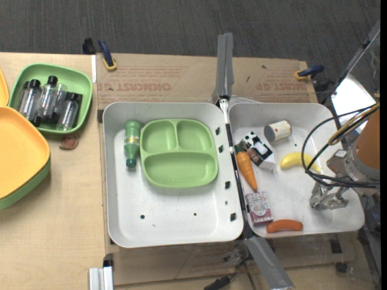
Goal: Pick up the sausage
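Camera view, looking down at a slant: light wood desk (60,222) over dark grey carpet, brown cardboard sheet (163,80) under two white bins. Blue and orange clamps along the cardboard's far edge.

Left bin (175,222): one green three-compartment plate (179,153), one green bottle (132,142) lying just beside the plate's left edge.

Right bin (338,219): one sausage (284,226), orange-red, lying flat near the bin's front wall, free, nothing touching it. One carrot (246,169) along the left wall. One small pink packet (260,208) between carrot and sausage. One banana (297,161) mid-bin. One white cylindrical can (277,130) on its side toward the back. One small black-and-white box (256,150) beside the carrot's top end.

Hand (329,199) at the bin's right side, low over the floor, well right of the sausage and slightly behind it, nothing seen between the fingers; open or closed, cannot tell. Black cables looping above it.

Outside the bins, left: one green square tray (24,80) with several small dark-capped bottles (48,101), count unclear. Stack of orange plates (21,156) over green ones at the left edge.
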